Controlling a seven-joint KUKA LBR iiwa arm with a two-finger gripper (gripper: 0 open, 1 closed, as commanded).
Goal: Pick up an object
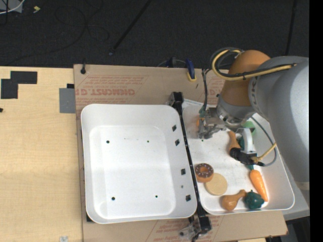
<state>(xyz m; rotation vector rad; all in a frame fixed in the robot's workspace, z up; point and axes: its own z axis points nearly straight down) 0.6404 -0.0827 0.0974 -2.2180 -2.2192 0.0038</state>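
Candidate objects all lie in the right bin [228, 163], right half of frame. Lower group:
- donut [204, 171], brown with sprinkles, close to the bin's left wall;
- tan disc [217, 186], touching the donut's lower right edge;
- pear-shaped tan piece [230, 201], lying on its side near the bin's bottom wall;
- dark green piece [253, 200], just beside the pear shape's narrow end;
- carrot [258, 184], orange, slanted, its lower tip at the green piece.

Upper group, under the wrist: an orange-brown piece [233, 138] and a white-and-green piece [248, 139], side by side (both partly covered, shapes unclear).

End effector [204, 129]: in the upper left part of the right bin, near the wall shared with the other bin, well above the donut in the frame. How wide it stands cannot be told from this angle. No object is seen in its grasp.

Arm [282, 100]: grey, enters from the right edge, with the orange band [248, 63] above the wrist.

Left bin [131, 165]: white, frame centre, against the right bin along a row of black clips. Both bins sit on a cardboard sheet [126, 84] on the pale wooden desk [35, 160].
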